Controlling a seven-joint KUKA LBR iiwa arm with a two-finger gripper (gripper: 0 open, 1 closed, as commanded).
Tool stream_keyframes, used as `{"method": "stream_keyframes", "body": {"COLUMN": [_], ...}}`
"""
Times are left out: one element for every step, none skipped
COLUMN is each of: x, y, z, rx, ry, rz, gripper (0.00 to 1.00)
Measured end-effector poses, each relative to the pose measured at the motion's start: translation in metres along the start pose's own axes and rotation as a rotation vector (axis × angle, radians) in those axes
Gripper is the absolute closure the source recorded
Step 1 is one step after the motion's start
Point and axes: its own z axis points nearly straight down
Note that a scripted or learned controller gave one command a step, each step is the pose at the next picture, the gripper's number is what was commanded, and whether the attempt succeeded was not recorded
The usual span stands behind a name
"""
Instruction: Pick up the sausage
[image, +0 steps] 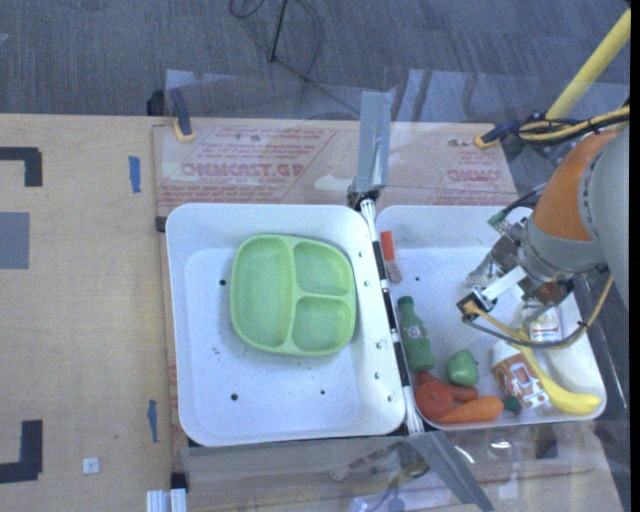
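Observation:
A short reddish-brown piece (460, 392) that looks like the sausage lies at the front of the right bin (440, 270), wedged between a red tomato (434, 399) and an orange carrot (478, 409). My gripper (537, 297) hangs over the right side of that bin, above a small can (544, 326) and well back and right of the sausage. The wrist hides the gripper's tip. Nothing shows in its grasp.
The right bin also holds a green bottle (413, 335), a green pepper (461, 367), a carton (515, 381), a banana (562, 392) and a slim red-tipped stick (388, 256) by its left wall. A green divided plate (293, 295) lies in the left bin (200, 330).

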Motion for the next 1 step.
{"method": "stream_keyframes", "body": {"x": [-0.0421], "y": [-0.0344], "z": [-0.0002], "rx": [-0.005], "ry": [-0.002], "rz": [0.043], "gripper": [0.0]}}
